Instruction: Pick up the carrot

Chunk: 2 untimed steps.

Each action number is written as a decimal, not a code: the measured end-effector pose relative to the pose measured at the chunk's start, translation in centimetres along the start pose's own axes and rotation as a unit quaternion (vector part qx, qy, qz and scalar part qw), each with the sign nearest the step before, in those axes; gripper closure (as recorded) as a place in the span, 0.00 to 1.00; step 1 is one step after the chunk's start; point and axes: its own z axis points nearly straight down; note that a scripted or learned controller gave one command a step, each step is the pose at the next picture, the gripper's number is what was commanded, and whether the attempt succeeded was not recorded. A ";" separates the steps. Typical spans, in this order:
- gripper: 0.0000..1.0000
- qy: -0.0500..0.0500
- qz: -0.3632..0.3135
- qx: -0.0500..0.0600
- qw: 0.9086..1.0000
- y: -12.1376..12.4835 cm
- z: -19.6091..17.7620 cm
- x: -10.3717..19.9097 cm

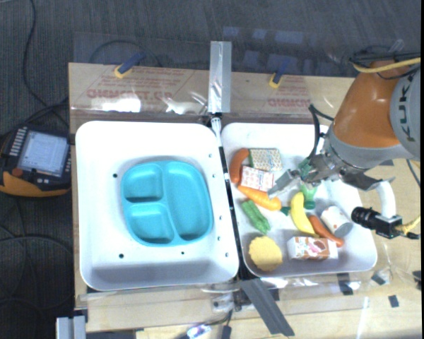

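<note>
- L bin [92,260]: white, w/ turquoise divided tray [166,201] in it
- R bin [360,256]: white
- carrot [260,197]: orange
- banana [299,213]: yellow
- pickle-like veg [256,215]: dark green
- round item [265,252] at front: mustard yellow
- small carton [312,248]: white w/ red print
- box [264,159] at back: pale, speckled multicolour pattern
- arm [371,115]: orange band, grey below
- surface [92,83]: light brown w/ red lettering
- floor [28,48]: dark grey carpet

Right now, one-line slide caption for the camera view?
Gripper low in the right bin, beside the carrot among toy food; blue tray in the left bin.
</note>
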 end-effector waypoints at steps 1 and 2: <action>0.00 -0.001 -0.026 -0.002 1.000 0.5 10.0 -1.5; 1.00 0.001 -0.026 -0.002 1.000 0.6 9.1 -1.4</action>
